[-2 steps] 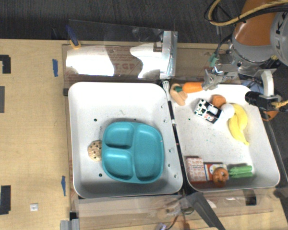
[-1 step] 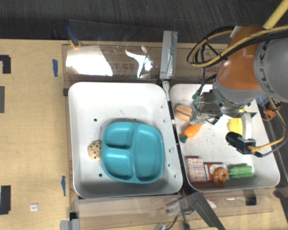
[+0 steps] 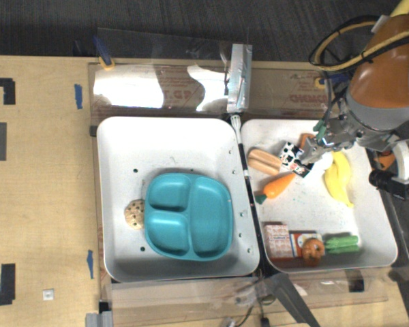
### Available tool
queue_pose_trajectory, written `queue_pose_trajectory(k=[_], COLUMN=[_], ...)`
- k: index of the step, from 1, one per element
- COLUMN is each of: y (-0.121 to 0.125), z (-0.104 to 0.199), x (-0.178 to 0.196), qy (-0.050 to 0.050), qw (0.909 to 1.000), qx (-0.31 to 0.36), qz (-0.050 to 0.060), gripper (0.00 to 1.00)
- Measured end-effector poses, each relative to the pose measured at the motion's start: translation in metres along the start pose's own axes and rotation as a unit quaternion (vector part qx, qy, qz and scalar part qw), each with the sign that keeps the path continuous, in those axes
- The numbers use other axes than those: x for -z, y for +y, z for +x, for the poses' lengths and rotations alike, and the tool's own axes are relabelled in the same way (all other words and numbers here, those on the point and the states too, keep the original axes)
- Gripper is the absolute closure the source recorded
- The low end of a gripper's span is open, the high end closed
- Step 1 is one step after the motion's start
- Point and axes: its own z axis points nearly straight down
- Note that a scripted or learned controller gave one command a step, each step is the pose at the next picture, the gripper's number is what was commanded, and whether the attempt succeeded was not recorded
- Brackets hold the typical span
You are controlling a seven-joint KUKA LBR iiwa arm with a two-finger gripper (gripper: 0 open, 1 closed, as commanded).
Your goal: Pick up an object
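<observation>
Hovering over the right bin, claw, grip state unclear, just above a black-and-white toy lying between hot dog, carrot and banana.

The grey arm with its orange band reaches in over the right bin's far corner, its gripper pointing down toward the bin's upper middle.
</observation>
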Motion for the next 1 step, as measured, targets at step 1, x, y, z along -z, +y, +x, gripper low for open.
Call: queue_pose_trajectory(k=[1], y=[-0.0563], z=[-0.0216], x=[-0.1382], qy=[0.001], qw=[0.9883], qx=[-0.153], qz=[0.003], gripper=[1.00])
